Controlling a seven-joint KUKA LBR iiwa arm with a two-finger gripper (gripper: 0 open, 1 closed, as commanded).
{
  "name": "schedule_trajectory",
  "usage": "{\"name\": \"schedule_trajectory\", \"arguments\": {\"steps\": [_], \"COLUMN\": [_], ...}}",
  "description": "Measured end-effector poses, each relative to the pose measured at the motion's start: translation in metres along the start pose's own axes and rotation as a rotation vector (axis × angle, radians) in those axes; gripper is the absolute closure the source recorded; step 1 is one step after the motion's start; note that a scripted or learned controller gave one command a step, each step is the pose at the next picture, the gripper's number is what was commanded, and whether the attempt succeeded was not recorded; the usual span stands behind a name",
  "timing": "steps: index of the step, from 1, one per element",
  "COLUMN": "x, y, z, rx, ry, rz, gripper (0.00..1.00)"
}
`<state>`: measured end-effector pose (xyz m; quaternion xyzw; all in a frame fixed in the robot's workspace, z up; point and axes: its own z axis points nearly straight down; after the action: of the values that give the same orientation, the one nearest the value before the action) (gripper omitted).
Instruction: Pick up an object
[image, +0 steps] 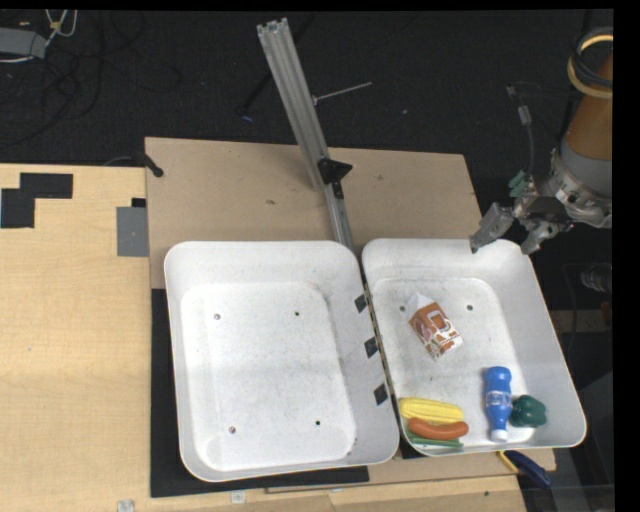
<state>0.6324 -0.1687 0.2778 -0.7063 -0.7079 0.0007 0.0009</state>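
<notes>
The jaws (510, 228) hang over the far right corner of the right bin (560, 350), above its rim, with nothing between the two fingers, which look spread apart. Every candidate object lies on the near side of them, down inside that same bin. Closest is a small brown-and-white carton (434, 329), lying tilted near the bin's middle, well apart from everything else. Farther off, along the near edge, sit a yellow corn cob (432, 409) with a hot dog (438, 430) touching it just beyond, then a blue bottle (497, 402) lying on its side with a green lump (529, 410) right against it.

The left bin (200, 380) is across the divider from the jaws.

What could go wrong: the near-edge items are packed in pairs against the bin wall — a descent there may land a finger on the neighbour or on the rim, and the jaws would close on nothing or nudge both away. The bottle, being round, would likely roll out of a pinch across its length. The carton looks the safer target, though its tilt means a misaligned approach could catch a corner and skid it across the smooth floor.
</notes>
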Motion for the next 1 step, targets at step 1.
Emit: {"name": "schedule_trajectory", "arguments": {"steps": [1], "x": [0.0003], "y": [0.0], "z": [0.0], "rx": [0.0], "ry": [0.0], "rz": [-0.002], "gripper": [0.0]}}
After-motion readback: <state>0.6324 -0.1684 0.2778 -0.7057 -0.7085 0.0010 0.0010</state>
